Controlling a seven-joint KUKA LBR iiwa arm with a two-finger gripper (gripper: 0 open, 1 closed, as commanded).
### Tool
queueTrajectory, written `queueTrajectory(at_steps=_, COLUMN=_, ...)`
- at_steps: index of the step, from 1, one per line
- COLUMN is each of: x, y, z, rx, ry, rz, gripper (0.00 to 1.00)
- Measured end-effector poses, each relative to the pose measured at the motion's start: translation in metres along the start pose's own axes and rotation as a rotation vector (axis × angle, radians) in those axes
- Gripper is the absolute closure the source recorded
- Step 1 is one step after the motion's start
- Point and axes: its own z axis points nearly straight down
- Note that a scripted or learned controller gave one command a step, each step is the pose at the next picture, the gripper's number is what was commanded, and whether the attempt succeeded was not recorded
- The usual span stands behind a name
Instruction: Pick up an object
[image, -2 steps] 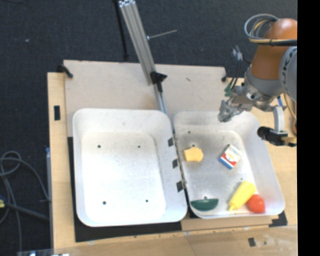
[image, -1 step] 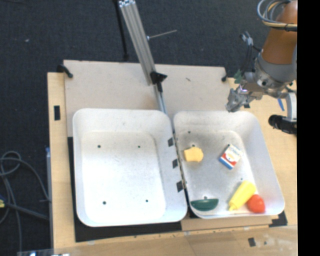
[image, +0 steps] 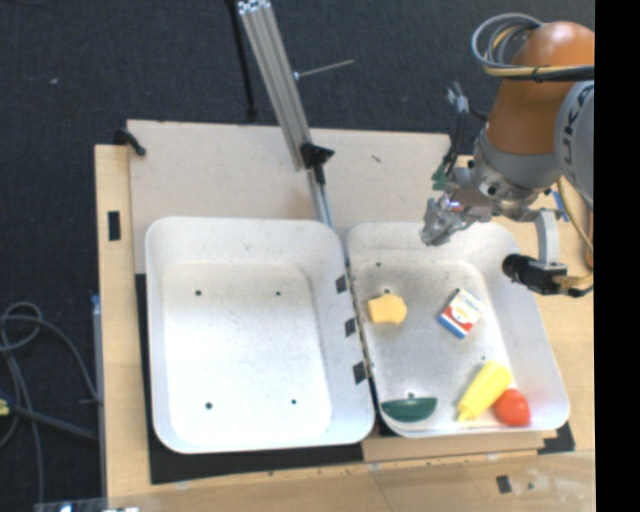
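Two shallow white plastic bins are seen; the right bin (image: 520, 320) holds every candidate: a yellow block (image: 387, 309), a small carton (image: 459, 313). The gripper (image: 437, 232) is poised over the far rim, nothing gripped; approach is judged underway, descent required next.

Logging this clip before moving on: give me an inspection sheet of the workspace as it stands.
Surface: wooden bench with a left bin and a right bin.
Job's things: in the right bin, a yellow block, small box, yellow bottle, red ball, green piece.
Clutter: nothing seen.
Grippers: gripper over the right bin's far edge, holding nothing visible.
Cables: loops on the floor at left.
Surroundings: dark carpet, metal pole.
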Motion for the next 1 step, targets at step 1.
queueTrajectory(at_steps=1, x=0.0394, y=-0.0231, z=-0.0038, rx=0.0, ry=0.001, rz=-0.001, gripper=1.0)
